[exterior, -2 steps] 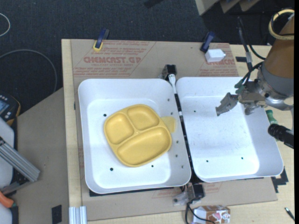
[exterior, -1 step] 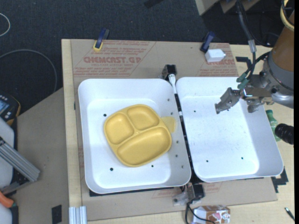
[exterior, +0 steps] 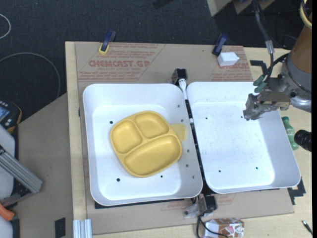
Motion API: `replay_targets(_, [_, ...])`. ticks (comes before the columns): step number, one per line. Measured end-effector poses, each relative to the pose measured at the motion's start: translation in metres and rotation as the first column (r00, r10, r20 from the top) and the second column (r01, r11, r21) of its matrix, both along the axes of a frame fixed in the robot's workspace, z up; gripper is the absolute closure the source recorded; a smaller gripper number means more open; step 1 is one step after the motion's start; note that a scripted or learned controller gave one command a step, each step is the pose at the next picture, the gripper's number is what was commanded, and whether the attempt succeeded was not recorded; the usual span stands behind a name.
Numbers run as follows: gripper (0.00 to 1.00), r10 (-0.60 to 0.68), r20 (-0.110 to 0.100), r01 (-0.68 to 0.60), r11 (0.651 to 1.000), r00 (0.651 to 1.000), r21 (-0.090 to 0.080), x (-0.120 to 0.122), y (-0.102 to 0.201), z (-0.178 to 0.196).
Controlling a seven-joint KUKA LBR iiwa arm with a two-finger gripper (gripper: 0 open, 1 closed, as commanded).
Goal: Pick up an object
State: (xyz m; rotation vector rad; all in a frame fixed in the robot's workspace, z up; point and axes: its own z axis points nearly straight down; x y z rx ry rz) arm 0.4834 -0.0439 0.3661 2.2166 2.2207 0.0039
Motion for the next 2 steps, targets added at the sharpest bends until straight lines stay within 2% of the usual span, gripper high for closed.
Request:
replay_targets(1, [1.00, 0.006, -0.009, -0.006, 1.000, 1.000, 0.003, -0.004, 0.070, -0.017])
replay_targets(2, [1.00, 0.008, 0.007, -0.008, 1.000, 1.000, 0.005, -0.004, 0.144, 0.071])
